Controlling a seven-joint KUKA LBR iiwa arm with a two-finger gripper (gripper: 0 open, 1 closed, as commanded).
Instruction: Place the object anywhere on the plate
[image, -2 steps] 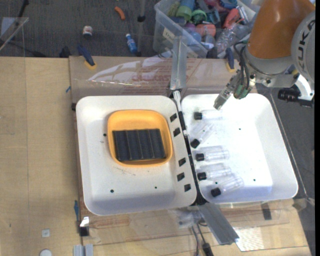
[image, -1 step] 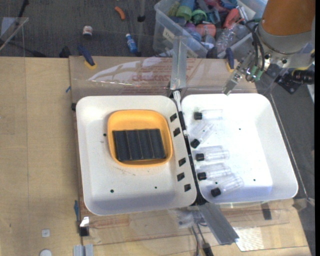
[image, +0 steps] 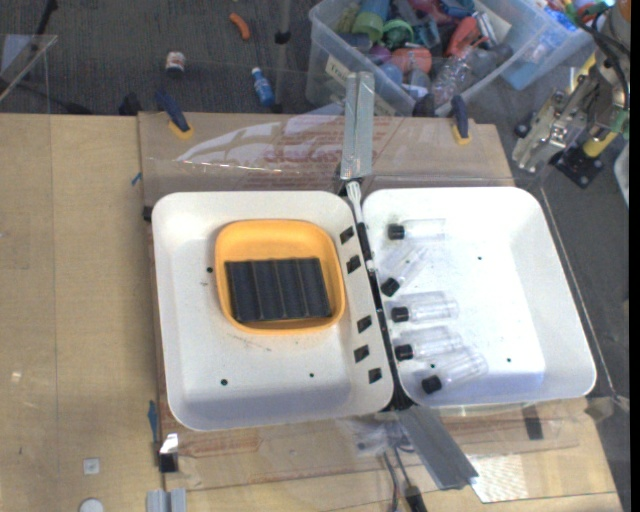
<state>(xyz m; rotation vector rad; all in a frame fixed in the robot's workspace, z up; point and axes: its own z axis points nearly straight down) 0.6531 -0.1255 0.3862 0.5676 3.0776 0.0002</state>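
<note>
An orange square plate (image: 232, 243) lies in the left white bin (image: 190, 340), a little back of its middle. A black ribbed rectangular block (image: 278, 289) rests flat on the plate and covers most of its floor. In the right white bin (image: 520, 290), several clear plastic tubes with black caps lie along the left side, from one at the back (image: 418, 231) to one at the front (image: 452, 368).
A row of black clips (image: 360, 300) runs along the divider between the bins. A metal bar (image: 357, 125) stands behind the divider. A clear tub of colourful toys (image: 430, 45) sits beyond the bench. Bare wooden bench top (image: 70, 300) lies to the left.
</note>
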